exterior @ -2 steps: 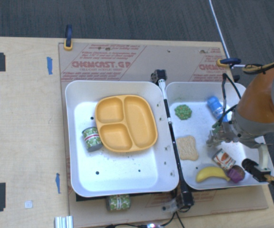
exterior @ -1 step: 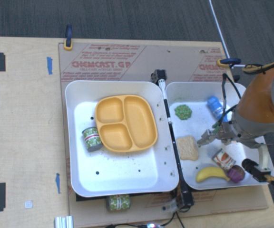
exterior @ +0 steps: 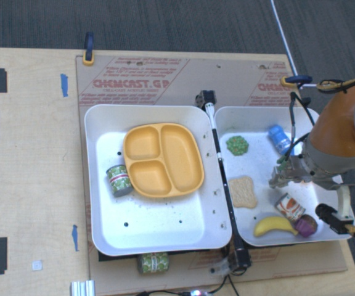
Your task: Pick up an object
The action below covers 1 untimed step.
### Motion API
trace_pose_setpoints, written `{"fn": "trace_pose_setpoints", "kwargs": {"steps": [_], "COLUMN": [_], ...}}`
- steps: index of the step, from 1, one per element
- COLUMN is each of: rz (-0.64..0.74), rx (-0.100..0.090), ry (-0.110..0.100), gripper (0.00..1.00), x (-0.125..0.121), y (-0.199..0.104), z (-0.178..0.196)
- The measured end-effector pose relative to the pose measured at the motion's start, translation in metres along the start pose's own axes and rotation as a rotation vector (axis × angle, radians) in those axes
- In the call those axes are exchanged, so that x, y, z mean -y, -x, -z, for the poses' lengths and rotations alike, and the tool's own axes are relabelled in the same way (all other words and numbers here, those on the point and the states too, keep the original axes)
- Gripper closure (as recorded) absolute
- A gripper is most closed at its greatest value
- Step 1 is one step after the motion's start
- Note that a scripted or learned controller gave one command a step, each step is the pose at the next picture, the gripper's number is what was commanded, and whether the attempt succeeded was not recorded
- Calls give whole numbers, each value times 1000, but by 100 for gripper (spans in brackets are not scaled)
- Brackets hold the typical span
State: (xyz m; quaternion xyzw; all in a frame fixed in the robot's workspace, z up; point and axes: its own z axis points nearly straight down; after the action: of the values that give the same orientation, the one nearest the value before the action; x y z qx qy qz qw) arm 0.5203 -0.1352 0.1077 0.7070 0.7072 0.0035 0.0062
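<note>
Bright even light, soft shadows, sl. blur

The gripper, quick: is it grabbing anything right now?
Gripper: over the right bin, above the small can; nothing seen held, and whether it is open or closed cannot be told.

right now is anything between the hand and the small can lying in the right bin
Nothing visible. The hand hangs in the right bin just up and left of the can, with bare white floor between them. The banana and purple fruit lie beyond the can, the bread off to the left.
</note>
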Motion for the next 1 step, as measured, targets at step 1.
{"fn": "trace_pose_setpoints", "kwargs": {"steps": [1], "rz": [0], "rx": [0], "ry": [0], "gripper": [0], "x": [0], "y": [0], "z": [0]}}
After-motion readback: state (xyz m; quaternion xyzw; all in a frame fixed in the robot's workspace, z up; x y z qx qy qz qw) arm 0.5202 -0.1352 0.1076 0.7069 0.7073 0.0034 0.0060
